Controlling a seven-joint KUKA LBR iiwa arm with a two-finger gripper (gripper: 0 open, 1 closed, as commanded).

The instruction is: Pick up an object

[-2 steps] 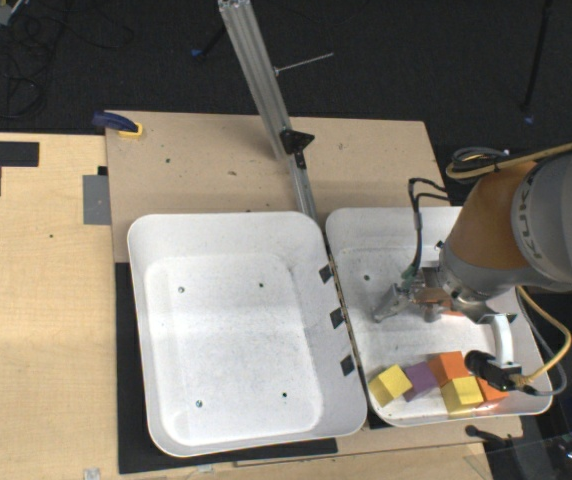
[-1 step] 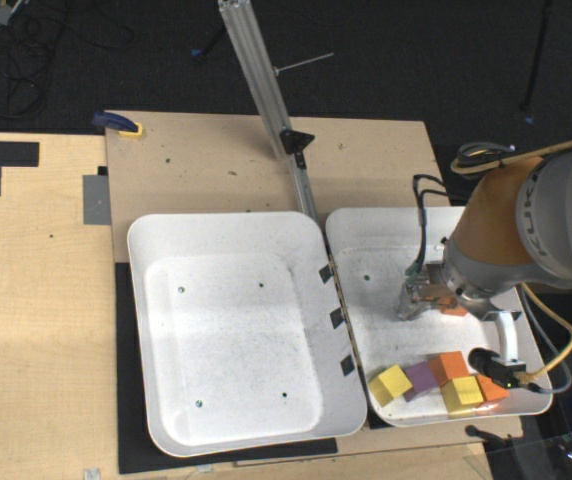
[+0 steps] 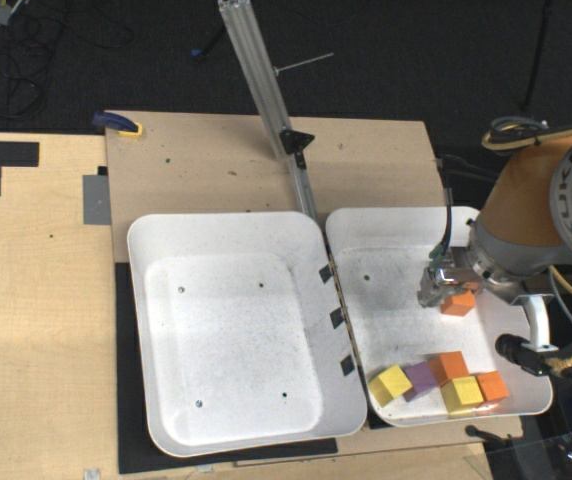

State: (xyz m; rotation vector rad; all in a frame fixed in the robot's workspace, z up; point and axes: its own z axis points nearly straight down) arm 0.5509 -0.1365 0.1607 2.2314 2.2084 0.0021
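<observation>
From where I stand the arm (image 3: 526, 208) leans in from the right over the right-hand bin (image 3: 386, 268), its orange band and grey wrist bulking large above the bin's far right corner. The gripper (image 3: 440, 286) hangs low over the middle-right of that bin, a metallic cluster pointing down and a little to the left. Just beside it, at its lower right, sits a small orange block (image 3: 457, 304) — touching or nearly touching the gripper's tip, but I cannot tell whether it is actually clasped or merely lying on the bin floor beneath, and the gripper's own state is hidden from this angle too.

The rest of the blocks are gathered at the near edge of the same bin, well apart from the gripper. A yellow cube (image 3: 391, 382) lies furthest left, a purple block (image 3: 422, 377) is pressed against its right side, and an orange cube (image 3: 452, 366) sits just behind and to the right of the purple one. Next comes a second yellow cube (image 3: 462, 394), with another orange piece (image 3: 492, 386) touching its right side, close to the bin's rim.

The left-hand bin (image 3: 156, 268) lies alongside, the two bins meeting along a dark seam — a slanted aluminium rail (image 3: 261, 78) rises from behind that seam toward the back of the bench (image 3: 206, 163).
</observation>
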